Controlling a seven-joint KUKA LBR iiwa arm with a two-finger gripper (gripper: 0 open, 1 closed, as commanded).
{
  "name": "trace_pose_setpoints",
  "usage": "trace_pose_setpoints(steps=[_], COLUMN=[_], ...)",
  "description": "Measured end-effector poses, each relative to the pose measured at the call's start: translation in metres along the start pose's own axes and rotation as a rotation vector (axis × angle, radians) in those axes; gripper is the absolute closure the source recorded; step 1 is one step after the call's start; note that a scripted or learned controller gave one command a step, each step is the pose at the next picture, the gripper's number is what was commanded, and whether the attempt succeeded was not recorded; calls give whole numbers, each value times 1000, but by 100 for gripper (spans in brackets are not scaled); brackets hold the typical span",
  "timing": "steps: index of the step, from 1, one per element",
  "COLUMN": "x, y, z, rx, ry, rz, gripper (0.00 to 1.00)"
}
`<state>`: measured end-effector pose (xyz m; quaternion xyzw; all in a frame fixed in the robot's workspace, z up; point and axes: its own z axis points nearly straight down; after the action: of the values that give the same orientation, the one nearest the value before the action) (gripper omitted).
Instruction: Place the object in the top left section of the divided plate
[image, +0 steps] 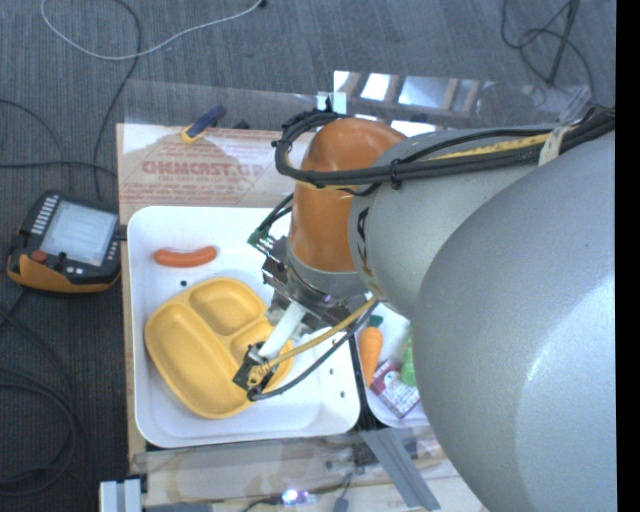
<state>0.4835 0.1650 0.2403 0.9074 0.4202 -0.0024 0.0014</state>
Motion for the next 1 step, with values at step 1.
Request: trace_pose_setpoints(steps=[1], x=[-32], y=[28], z=[-149], rx=[-2], ry=[2], rz=[-41], gripper=[100])
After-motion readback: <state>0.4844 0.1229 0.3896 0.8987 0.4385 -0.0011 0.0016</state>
